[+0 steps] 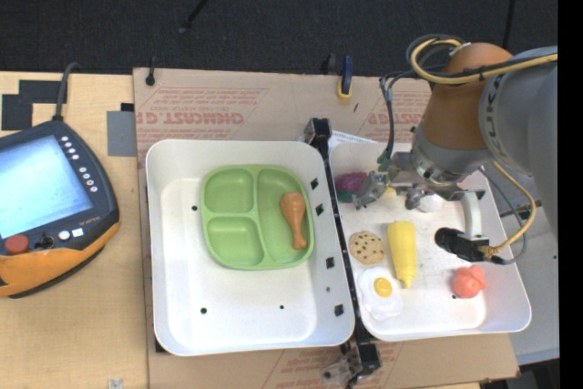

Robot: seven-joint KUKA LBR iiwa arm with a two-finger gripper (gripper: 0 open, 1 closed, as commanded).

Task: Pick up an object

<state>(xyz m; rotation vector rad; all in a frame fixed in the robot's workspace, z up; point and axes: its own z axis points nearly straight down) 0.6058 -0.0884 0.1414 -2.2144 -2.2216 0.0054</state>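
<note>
Arm over right bin, gripper (375,189) low beside a purple toy — nothing seen held.
Can't tell how the gripper is set; it sits at the right bin's (510,316) upper left, just beside the purple object (349,185). Same bin — cookie (366,246), yellow mustard bottle (402,252), fried egg (382,289), red-pink lump (468,281), all lying loose below the arm. Left bin (173,287) has a green divided plate (239,223) with a chicken drumstick (295,216) lying in its right compartment. Teach pendant (50,200) on bench at far left.
</note>
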